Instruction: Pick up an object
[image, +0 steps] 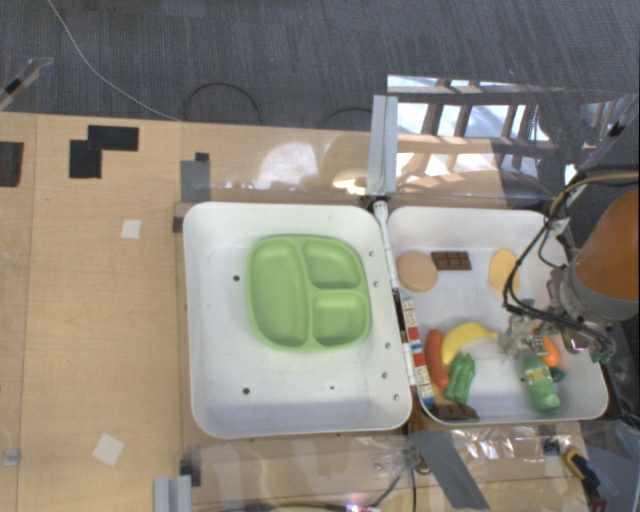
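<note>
The right bin (480, 235) holds several toy foods. A tan round bun (417, 271), a brown chocolate bar (451, 262) and a yellow slice (501, 268) lie along its far side. A banana (465, 340), a red sausage (434, 357), a green packet (460, 379) and a dark brown piece (456, 410) lie near the front left. My gripper (533, 338) is low over the bin's right part. It hangs just above a green bottle (542, 388) and beside a small orange piece (551, 351). Cables and the wrist hide its tip.
The left bin (215, 330) carries a green divided plate (306, 292). The arm's orange band (610, 255) overhangs the right bin's right rim. A metal post (381, 145) stands behind the divider between the bins. A light wooden bench (90, 330) lies to the left.
</note>
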